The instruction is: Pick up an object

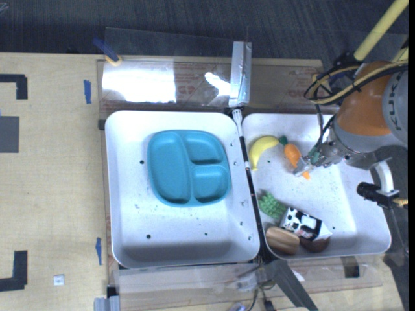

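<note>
Reaching looks like the step now, for the gripper point(310, 162) hangs low in the right bin point(369, 235) just beside the orange carrot point(293, 153), fingers too blurry to tell apart, and next it must close around that carrot.

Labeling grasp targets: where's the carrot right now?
In the right bin, upper left part: the carrot lies just right of the lemon, beside the gripper.
</note>
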